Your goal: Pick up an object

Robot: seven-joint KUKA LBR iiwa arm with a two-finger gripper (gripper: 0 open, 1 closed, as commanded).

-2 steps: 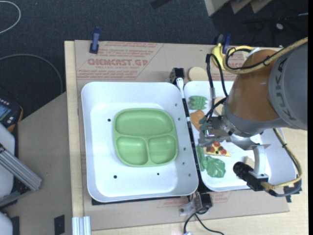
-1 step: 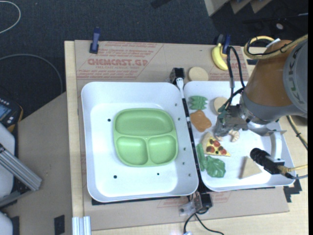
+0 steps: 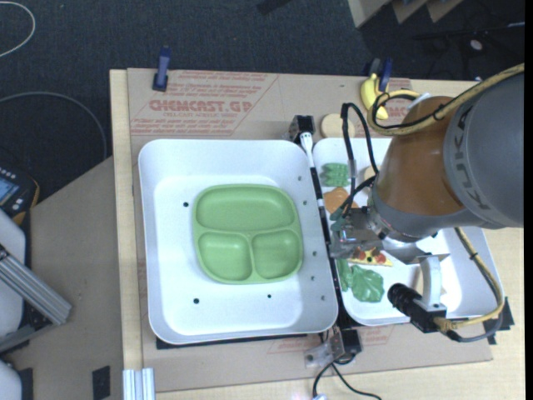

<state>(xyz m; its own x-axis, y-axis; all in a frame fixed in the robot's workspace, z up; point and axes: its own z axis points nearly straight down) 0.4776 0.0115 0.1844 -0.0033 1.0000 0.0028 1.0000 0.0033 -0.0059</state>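
Bench: a pale wooden board (image 3: 208, 98) with printed red lettering, on dark carpet; two shallow white bins sit on it side by side.

Gripper (image 3: 354, 238): low in the right bin (image 3: 475, 286), near that bin's left wall, just beside the divider between the bins. The metal parts at the tip are crowded together and partly hidden under the wrist; cannot tell how the tip is set, or whether anything is caught in it.

Objects nearest the tip, all in the right bin:
- a small yellow-and-red piece (image 3: 369, 258), touching or just under the tip; which of the two, cannot tell.
- a dark green leafy item (image 3: 365, 283), just below that, towards the near edge.
- an orange-brown item (image 3: 336, 198), just above the tip.
- a second green leafy item (image 3: 335, 174), further up, near the bin's far-left corner.

Arm (image 3: 450, 169): grey body with orange band, covering most of the right bin's far half. Black cables loop off it above the bin.

Left bin (image 3: 166, 223): holds one light green plate (image 3: 248, 232) with three compartments, lying flat near the bin's centre, well apart from the gripper. Nothing lies in its compartments.
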